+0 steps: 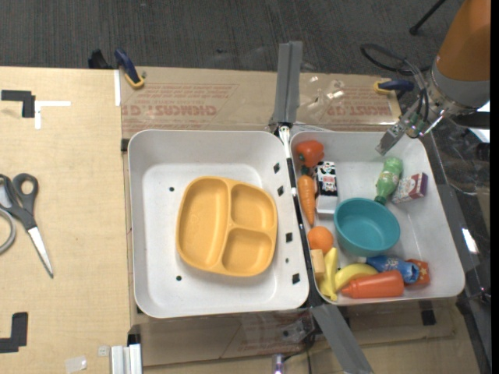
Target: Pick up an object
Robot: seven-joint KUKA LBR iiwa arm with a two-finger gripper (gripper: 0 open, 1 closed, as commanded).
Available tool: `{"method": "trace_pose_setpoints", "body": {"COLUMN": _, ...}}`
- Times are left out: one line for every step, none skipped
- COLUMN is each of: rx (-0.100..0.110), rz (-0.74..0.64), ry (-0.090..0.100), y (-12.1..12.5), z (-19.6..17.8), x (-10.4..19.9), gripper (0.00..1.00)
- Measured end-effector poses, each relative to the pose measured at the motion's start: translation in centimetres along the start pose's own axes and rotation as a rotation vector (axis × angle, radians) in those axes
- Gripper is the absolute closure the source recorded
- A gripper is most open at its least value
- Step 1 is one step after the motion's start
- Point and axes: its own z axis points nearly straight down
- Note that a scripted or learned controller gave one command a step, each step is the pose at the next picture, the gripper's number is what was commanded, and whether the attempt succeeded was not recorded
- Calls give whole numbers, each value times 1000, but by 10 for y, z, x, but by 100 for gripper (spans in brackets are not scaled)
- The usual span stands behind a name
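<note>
My gripper hangs over the far right corner of the right bin, open, with nothing between its fingers. Just below it a green bottle stands beside a small purple and white carton. The same bin holds a teal bowl, a red tomato, a carrot, an orange, a black and white toy, a banana, a long red-orange vegetable and a blue toy.
A yellow divided plate lies in the left bin. A grey divider bar runs between the bins at the back. Scissors lie on the wooden bench at far left. A blue clamp sits at the cardboard's back edge.
</note>
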Motion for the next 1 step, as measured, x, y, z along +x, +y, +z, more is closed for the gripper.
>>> {"method": "trace_pose_setpoints", "body": {"rx": -1, "rz": -160, "ry": 0, "y": -37, "z": 142, "x": -17, "gripper": 100}}
